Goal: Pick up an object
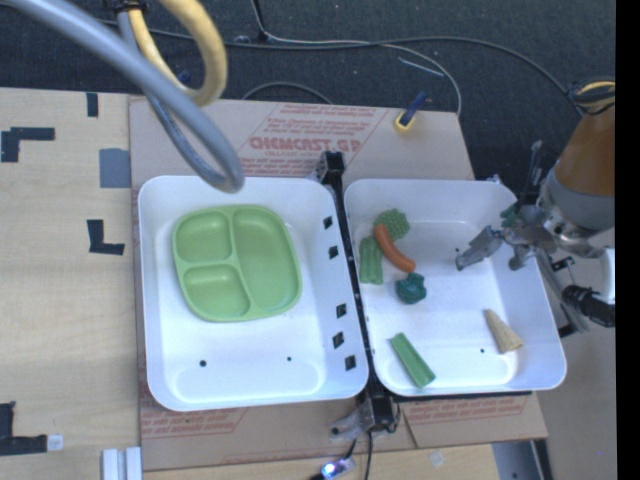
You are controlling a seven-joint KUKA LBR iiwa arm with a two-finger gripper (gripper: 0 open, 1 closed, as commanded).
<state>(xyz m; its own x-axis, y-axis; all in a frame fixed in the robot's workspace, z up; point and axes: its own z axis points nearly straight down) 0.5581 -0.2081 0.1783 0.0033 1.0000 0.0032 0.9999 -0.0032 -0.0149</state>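
Toys scattered in the right-hand bin (530, 268), seen from the one camera above: orange sausage (395, 248) toward the far left of the bin floor, lying aslant, its far end against a knobbly green piece (392, 222), with a pale green stick (370, 260) just beside it on the left. Dark teal lump (411, 289) near the middle, close below the sausage's near end. Flat green bar (412, 359) by the near wall, long axis running from far-left to near-right. Tan cone (503, 330) toward the near right corner, tip pointing far-left.

Gripper (478, 253) over the right half of that bin, reaching in from the right edge, fingers (472, 258) pointing left and a little near, slightly apart (as far as the blur allows) and with nothing between them.

Deciding relation, by judgement: sausage and teal lump both lying left of the fingertips with bare white floor between; cone closer, but near and right of the tip, almost under the wrist. Sausage's long axis roughly crosswise to the fingers' reach, so favourable for a pinch across its width (knobbly neighbour a likely nuisance).

Left-hand bin (160, 298) holding a green divided plate (237, 263), well apart from the gripper.
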